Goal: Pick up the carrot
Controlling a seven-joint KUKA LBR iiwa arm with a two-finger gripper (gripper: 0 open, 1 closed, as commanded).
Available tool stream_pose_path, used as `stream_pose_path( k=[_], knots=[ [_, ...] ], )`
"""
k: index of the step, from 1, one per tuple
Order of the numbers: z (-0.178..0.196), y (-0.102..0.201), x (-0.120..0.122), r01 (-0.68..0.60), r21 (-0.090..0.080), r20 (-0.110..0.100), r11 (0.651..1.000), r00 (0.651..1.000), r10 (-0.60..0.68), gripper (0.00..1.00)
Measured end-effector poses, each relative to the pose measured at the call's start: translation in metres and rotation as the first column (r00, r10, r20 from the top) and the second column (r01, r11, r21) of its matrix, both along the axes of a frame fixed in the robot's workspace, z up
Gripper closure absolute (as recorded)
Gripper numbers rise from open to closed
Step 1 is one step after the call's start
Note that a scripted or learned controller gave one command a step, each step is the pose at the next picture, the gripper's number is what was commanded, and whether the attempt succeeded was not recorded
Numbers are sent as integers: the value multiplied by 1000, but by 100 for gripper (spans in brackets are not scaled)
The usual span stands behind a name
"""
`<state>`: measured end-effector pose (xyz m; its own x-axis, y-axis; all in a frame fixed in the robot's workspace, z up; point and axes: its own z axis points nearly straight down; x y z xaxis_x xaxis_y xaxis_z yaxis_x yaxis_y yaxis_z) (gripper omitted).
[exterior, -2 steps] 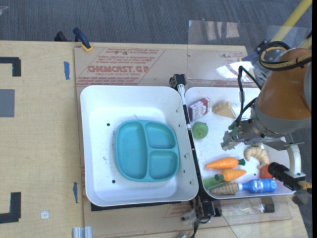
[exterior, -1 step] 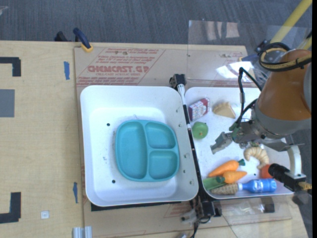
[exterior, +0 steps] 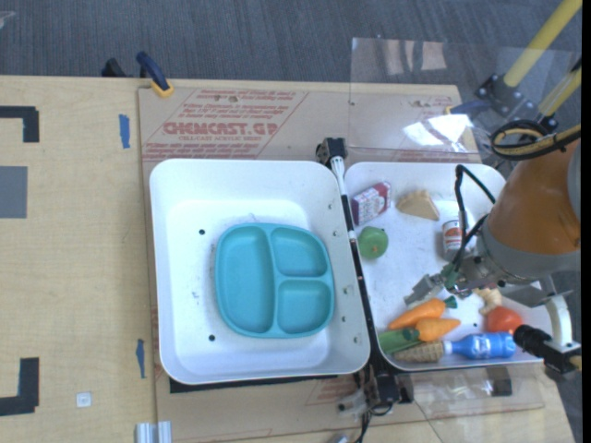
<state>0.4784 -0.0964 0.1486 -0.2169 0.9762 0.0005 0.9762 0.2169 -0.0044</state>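
Along the near edge of the right bin (exterior: 554,358) lie a blue bottle (exterior: 480,346), a scrap of corn-like toy (exterior: 423,353) and a green piece (exterior: 399,340), packed close together. Just behind them rests the carrot (exterior: 420,317), two orange lengths side by side, lying flat and pointing toward the bin's left wall, with a red-orange tomato-like toy (exterior: 502,319) off to its right. It looks like a light, hard plastic toy, smooth and apt to slip; I judge the thick middle the best hold, jaws closing across its width. The gripper (exterior: 441,289) hangs just above and behind the carrot, its grey fingers (exterior: 425,290) seeming parted with nothing between them. Farther back sit a green apple (exterior: 373,242), a small can (exterior: 452,236), a dark red carton (exterior: 371,202) and a tan wedge (exterior: 419,205). Across the divider, the left bin (exterior: 175,247) holds a teal divided plate (exterior: 274,280).
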Motion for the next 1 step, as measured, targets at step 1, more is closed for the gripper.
stream_pose_path(
  k=[1],
  knots=[
    [-52, -3, 3, -61, -1, 12, 998, 998, 61, 0]
  ],
)
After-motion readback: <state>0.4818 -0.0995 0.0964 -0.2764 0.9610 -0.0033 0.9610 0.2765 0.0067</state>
